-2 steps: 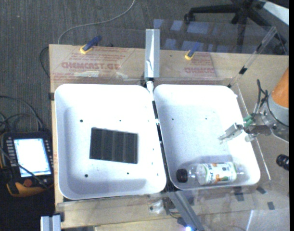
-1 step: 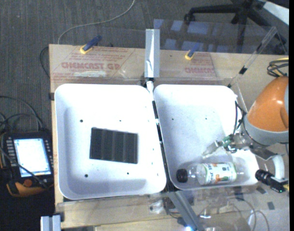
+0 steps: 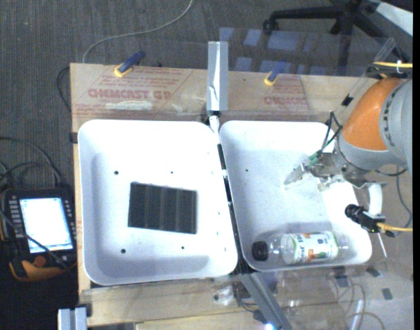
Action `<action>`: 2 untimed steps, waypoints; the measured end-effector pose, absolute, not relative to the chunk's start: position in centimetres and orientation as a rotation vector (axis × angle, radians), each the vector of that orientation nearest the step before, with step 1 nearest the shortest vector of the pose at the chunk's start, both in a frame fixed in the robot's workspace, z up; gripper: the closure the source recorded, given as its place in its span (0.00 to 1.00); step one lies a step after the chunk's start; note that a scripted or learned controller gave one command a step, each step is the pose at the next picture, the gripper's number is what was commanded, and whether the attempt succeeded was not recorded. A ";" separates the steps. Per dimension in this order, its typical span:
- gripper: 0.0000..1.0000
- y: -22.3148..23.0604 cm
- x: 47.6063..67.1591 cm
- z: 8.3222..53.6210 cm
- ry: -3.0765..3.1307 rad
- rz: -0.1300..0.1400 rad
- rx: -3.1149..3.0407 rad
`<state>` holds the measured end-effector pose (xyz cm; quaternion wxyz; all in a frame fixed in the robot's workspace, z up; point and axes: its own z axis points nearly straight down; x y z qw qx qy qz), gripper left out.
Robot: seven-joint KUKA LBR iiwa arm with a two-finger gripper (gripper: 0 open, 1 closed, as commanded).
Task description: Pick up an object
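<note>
Gripper (image 3: 302,170), state indeterminate, hangs above the right bin (image 3: 264,150). Bottle (image 3: 302,247) lies on its side along that bin's near wall, long axis crosswise, cap leftward, nearer the camera than the gripper.

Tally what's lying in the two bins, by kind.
Dark ribbed rectangular pad, left bin: 1
Clear bottle with black cap and label, lying on its side in right bin: 1
Total: 2
</note>
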<state>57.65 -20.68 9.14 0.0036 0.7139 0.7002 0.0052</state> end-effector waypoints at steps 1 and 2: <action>0.00 -20.6 48.6 20.9 2.138 -0.003 2.301; 0.00 -16.0 48.9 9.2 2.315 0.011 2.104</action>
